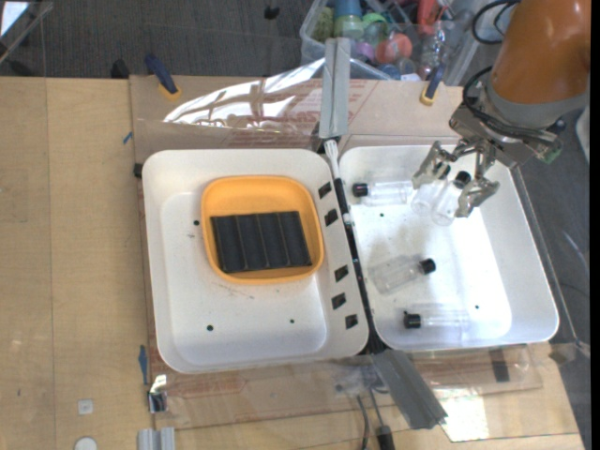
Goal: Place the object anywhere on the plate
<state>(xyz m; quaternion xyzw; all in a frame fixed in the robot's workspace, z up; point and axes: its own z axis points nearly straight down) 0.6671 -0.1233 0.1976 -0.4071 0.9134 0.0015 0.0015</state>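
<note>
step in hand: pickup, judged not yet secured. gripper [457, 178] low over right bin [534, 279], near its far right corner, fingers spread apart. clear vial [433, 198] between the fingers or just under them; grip itself cannot be confirmed. three more vials in same bin: one by far left corner [382, 191], one mid-bin [401, 272], one near front edge [436, 321]. plate [261, 191] in left bin [178, 336], carrying dark ribbed block [260, 242]. next move likely calls for firm closure, lift, carry left across divider [339, 242].
</note>
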